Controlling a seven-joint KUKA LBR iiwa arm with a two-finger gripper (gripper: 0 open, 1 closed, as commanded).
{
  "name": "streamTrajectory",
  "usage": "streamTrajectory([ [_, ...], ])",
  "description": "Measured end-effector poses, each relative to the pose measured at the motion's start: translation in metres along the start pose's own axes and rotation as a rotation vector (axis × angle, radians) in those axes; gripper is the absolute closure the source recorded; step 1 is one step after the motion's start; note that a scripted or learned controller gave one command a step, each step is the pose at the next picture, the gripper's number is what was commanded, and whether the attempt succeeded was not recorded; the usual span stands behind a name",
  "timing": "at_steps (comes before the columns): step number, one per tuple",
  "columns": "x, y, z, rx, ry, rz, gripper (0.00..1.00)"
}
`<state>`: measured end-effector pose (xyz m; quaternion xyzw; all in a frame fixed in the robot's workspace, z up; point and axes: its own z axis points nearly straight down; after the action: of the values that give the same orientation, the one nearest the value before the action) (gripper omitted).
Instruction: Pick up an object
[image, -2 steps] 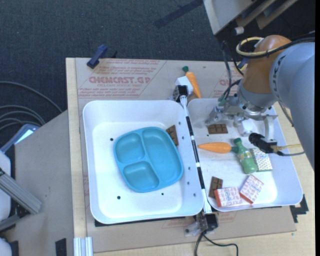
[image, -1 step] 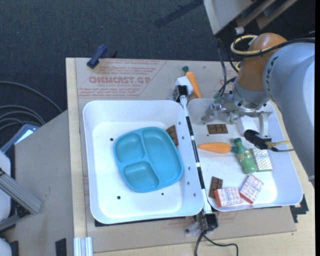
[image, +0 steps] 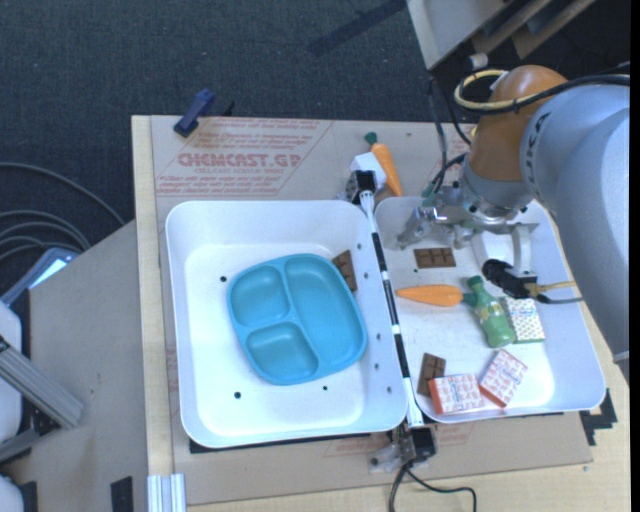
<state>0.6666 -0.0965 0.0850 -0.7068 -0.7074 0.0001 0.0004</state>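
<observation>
My gripper (image: 437, 236) hangs over the back of the right bin (image: 575, 385), reaching in under the grey arm with the orange band. Its two fingers stand apart, open, with nothing between them. Just in front of it a brown chocolate bar (image: 435, 259) lies flat on the bin floor. An orange carrot (image: 430, 295) lies a little nearer, and a green bottle (image: 489, 316) lies to the carrot's right.
The right bin also holds a green-white packet (image: 526, 322), two red-white boxes (image: 503, 377) (image: 457, 393) and a small chocolate piece (image: 432, 366). A blue divided plate (image: 295, 318) lies in the left bin (image: 190, 300) with a brown piece (image: 346, 270) beside it. Another carrot (image: 385, 169) lies on the bench behind.
</observation>
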Motion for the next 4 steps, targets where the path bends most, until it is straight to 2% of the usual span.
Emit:
streamTrajectory([
  [1,-0.007,-0.024,0.0,0.002,0.0,0.001,0.0],
  [2,-0.006,0.0,0.0,-0.002,-0.001,0.0,0.0],
  [3,-0.011,0.0,0.0,-0.002,-0.001,0.001,0.0],
  [4,0.004,0.0,0.0,0.0,0.0,0.0,0.0],
])
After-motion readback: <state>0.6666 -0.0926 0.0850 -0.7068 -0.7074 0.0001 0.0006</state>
